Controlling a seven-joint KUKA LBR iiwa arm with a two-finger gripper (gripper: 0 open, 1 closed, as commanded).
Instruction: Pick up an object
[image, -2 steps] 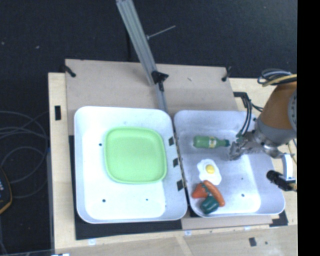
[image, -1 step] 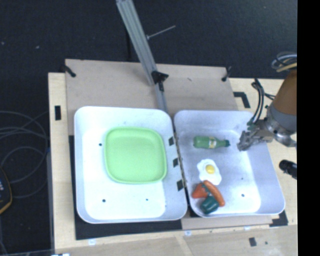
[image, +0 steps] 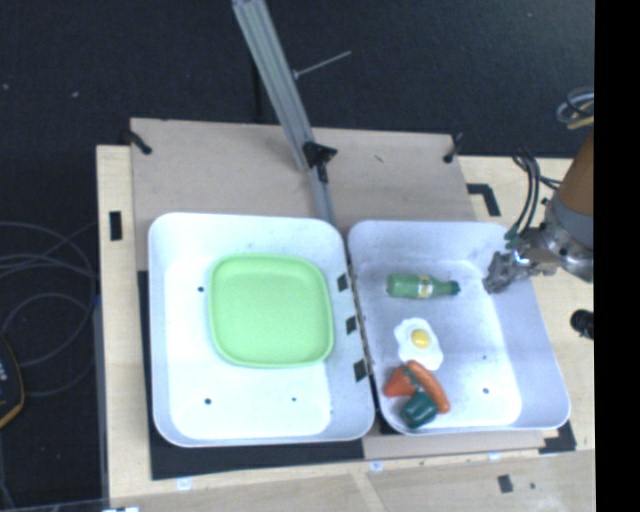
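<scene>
**Hand poised at the right bin's rim, nothing in it**

Hand (image: 500, 270) hangs over the far right edge of the right bin (image: 530, 390), carrying nothing; whether it is spread wide or drawn narrow cannot be told from this angle.

Nearest the camera, in that bin's front corner, an orange carrot-like toy (image: 420, 382) and a dark green piece (image: 421, 409) lie touching each other, a crowded spot for a clean grip. Just behind them sits a toy fried egg (image: 419, 340), flat and likely too low to pinch easily. Farther back lies a green bottle (image: 421, 288) on its side, well apart from the rest and nearest the hand. It is probably light, stiff plastic, smooth and prone to roll; pinching across its round body at mid-length looks the safest hold.

In the left bin rests a green plate (image: 270, 310).
</scene>
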